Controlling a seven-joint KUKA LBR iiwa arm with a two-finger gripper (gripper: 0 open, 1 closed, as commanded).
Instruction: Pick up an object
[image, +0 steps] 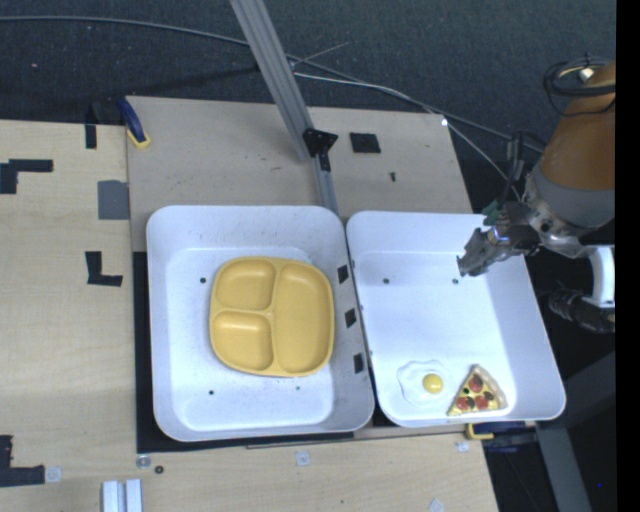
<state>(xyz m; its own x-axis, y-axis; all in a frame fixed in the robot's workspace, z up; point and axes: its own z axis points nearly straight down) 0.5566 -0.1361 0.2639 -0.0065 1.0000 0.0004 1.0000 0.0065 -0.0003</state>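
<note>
starting at the left, the left bin (165, 330) carries one yellow divided plate (271, 316), lying flat near the middle of the bin floor, three compartments showing: two stacked on its left half and one long one down its right half, so the plate's dividing ridge runs roughly up and down the view. crossing the seam between the two bins, the right bin (500, 320) has two small pieces down in its near corner. first the toy fried egg (425, 383), one of them, a white blob with a yellow yolk, lying flat with no clear long axis. just beside it on the right, one toy pizza slice (477, 391), its tip pointing up and away from the near rim, its crust edge along the bottom, long axis close to upright in the view. egg and slice sit close together, barely apart. further right and higher, the gripper (472, 258) hangs over the far right part of that bin, well apart from both toys, dark fingers aimed down and left; whether they are spread or pressed together cannot be told, and nothing shows between them.
</note>
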